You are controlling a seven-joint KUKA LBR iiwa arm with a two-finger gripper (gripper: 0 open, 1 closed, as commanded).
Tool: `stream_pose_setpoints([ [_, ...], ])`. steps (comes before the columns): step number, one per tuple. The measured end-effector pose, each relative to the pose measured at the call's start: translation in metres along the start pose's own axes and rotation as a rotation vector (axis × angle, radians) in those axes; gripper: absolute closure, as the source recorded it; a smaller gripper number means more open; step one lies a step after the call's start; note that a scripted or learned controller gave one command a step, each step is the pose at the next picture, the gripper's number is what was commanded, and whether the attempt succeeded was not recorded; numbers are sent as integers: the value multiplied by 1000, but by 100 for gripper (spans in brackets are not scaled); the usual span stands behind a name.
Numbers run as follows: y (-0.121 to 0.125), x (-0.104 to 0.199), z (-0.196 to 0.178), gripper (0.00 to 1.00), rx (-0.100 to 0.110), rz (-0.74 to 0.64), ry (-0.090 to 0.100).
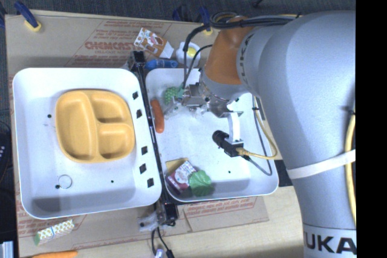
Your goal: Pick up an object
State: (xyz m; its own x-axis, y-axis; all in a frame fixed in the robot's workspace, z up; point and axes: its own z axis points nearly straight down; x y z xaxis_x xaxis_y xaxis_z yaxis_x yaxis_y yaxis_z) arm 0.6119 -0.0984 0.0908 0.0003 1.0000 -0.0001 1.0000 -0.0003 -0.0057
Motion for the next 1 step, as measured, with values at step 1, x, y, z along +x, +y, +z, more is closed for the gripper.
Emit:
stream_pose_setpoints([
  [1, 0, 0, -1, 0, -2, 0, 0],
])
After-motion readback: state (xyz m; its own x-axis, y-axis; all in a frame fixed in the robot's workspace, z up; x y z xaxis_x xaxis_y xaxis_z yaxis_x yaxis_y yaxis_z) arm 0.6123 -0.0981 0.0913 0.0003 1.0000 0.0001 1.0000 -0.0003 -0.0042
